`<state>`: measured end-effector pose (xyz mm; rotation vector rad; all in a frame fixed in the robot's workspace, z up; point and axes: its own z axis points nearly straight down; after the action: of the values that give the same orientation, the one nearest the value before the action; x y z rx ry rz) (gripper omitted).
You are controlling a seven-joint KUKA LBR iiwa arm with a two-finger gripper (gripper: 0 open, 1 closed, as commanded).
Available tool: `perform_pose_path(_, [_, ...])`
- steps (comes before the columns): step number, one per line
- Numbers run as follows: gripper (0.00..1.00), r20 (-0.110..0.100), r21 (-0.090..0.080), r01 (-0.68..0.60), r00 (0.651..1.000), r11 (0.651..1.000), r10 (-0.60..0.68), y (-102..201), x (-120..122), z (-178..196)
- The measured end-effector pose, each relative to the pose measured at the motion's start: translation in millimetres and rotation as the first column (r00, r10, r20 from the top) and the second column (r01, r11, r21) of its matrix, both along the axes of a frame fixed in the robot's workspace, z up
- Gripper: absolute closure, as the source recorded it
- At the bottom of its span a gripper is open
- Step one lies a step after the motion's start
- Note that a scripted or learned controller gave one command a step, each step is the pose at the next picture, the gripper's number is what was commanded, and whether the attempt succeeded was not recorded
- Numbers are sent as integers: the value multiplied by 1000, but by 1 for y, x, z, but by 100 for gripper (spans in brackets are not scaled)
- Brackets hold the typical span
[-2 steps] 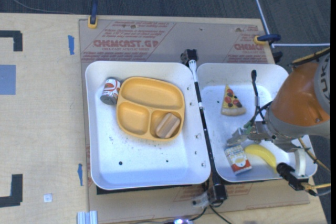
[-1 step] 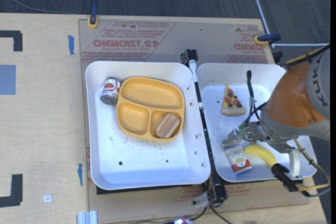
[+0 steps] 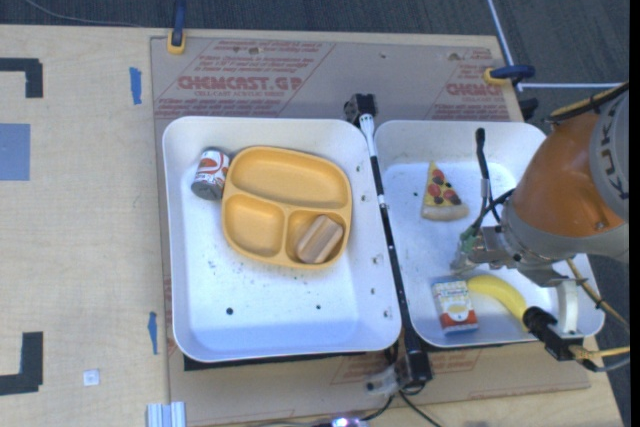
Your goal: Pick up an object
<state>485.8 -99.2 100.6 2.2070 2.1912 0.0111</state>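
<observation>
We are looking down on two white bins lying side by side. In the right bin [image 3: 505, 147], near its front edge, a banana [image 3: 497, 296] is lying flat with its long axis running from upper left to lower right; its lower-right end is passing under the arm's hardware. It is plain yellow, gently curved and smooth. Just to its left, nearly touching, a small juice carton [image 3: 455, 305] is resting, white on top and orange-red below, its long side pointing toward the bin's front. Farther back a pizza slice [image 3: 442, 192] is sitting with its tip pointing away from us, crust toward the front, red dots on top.

The arm [image 3: 575, 180] is reaching in from the right, and its gripper [image 3: 478, 249] is hanging just above the banana's upper-left end; we cannot tell how it is set.

In the left bin [image 3: 190, 305] a yellow divided tray [image 3: 270, 180] is carrying a tan bun-like piece [image 3: 319, 238] in its lower-right compartment, and a small can [image 3: 210, 173] is lying against the tray's left edge.
</observation>
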Motion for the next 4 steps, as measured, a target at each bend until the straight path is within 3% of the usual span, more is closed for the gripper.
perform_pose_path(1, [0,0,0,0,1000,1000,0,0,0,0])
perform_pose_path(2, [100,4,-1,1,1000,1000,-1,0,1,10])
perform_pose_path(3, [0,3,-1,1,1000,1000,-1,0,1,10])
perform_pose_path(4, [0,-19,16,-6,1000,1000,6,2,-4,-11])
